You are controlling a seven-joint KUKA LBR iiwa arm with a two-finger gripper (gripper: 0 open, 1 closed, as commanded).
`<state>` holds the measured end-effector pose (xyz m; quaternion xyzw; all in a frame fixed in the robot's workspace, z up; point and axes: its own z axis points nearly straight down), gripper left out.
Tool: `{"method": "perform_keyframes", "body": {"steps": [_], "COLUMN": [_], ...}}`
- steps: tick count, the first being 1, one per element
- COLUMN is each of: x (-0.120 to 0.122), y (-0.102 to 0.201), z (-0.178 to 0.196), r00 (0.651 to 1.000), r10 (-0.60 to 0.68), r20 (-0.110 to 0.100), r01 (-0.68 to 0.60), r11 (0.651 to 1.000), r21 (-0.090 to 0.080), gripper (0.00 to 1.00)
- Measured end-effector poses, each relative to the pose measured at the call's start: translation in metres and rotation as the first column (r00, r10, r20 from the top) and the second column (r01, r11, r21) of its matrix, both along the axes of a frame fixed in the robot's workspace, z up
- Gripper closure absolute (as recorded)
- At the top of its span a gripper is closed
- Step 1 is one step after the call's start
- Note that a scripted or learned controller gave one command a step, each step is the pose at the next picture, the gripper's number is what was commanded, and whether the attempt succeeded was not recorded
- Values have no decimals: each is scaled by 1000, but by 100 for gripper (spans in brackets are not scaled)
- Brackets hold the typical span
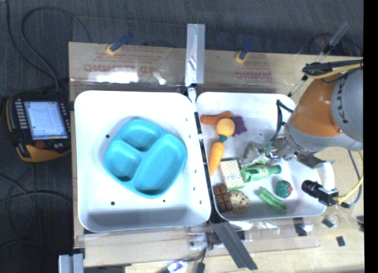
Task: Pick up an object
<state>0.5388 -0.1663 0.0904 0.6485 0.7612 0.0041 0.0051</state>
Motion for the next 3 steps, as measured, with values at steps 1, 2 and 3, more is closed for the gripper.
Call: {"method": "perform_keyframes", "body": {"steps": [1,2,3], "x": [1,16,16], "y": [1,90,90], "z": [10,92,92], "r00": [1000,947,947], "r10": [0,-321,-321], "r20": [3,-15,-15], "r01": [0,321,321], "r11": [1000,947,947], "r21": [1,-1,-1], "gripper": [100,100,0]}}
